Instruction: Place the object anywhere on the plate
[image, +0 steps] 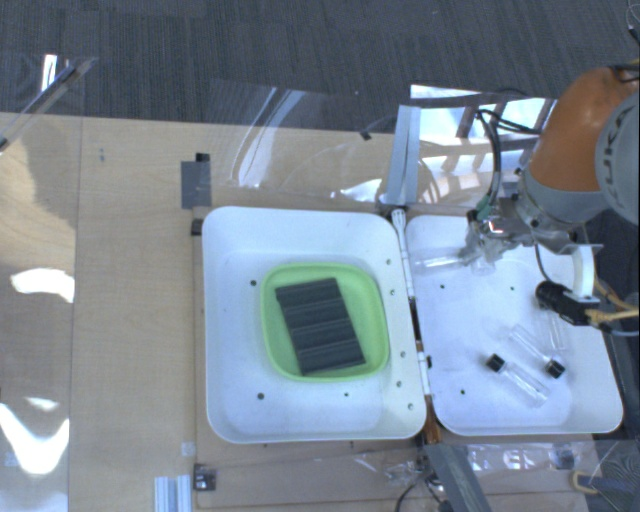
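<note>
While the grey arm (590, 140) with its orange band reaches in from the right, its gripper (487, 232) hangs over the upper left part of the right bin (590, 415), near the wall shared with the left bin (225, 400). Whether the fingers are apart or together cannot be told; they are small and blurred against the white floor of the bin.

The dark grey ridged block (319, 326) lies flat on the green plate (372, 330), which sits in the middle of the left bin. The block is a rectangle whose long axis runs from upper left to lower right, tilted a little off the bin's near-far line, its far short end leaning left and its near short end leaning right. Its ridges run across its width. It sits wholly within the plate's rim, well apart from the gripper.

In the right bin lie two clear vials with black caps (520, 368) near the lower right, close to each other, and a clear plastic piece (440, 262) just beside the gripper. Both bins rest on a wooden worktop (100, 300).
</note>
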